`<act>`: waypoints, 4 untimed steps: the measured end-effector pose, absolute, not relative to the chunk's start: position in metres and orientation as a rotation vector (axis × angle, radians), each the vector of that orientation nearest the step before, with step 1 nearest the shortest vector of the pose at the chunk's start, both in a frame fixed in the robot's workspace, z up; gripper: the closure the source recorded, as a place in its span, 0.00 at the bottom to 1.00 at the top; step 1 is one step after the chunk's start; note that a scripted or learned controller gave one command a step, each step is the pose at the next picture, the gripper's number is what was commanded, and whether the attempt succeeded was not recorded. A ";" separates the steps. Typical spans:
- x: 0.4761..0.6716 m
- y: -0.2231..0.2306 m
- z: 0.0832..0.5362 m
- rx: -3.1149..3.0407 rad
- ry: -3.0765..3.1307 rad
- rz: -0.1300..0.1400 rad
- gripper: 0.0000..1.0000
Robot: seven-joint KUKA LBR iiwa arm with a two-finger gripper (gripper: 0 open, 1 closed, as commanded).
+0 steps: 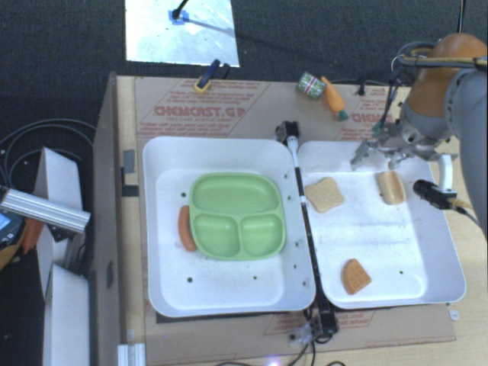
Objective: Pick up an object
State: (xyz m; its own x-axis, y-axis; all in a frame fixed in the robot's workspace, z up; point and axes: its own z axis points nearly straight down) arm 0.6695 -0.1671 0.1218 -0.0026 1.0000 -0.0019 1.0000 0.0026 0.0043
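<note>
Arm [450, 90]: reaches in from the right, over the far edge of the right bin [442, 280].
Jaws [386, 152]: low over the far part of the right bin; whether spread or closed cannot be told; nothing visibly held.
Right bin contents: bread roll [391, 187] just below the jaws, toast slice [325, 194] near the divider, orange wedge [355, 275] at the near side.
Left bin [168, 280]: green divided plate [235, 215], sausage [185, 228] touching its left rim.
Bench [191, 109]: small can [311, 85] and toy carrot [334, 98] beyond the bins.
</note>
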 end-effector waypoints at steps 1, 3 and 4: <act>0.644 -0.188 0.120 2.217 2.222 0.001 0.00; 0.656 -0.207 0.101 2.201 2.219 0.009 1.00; 0.606 -0.135 0.203 2.213 2.223 0.006 1.00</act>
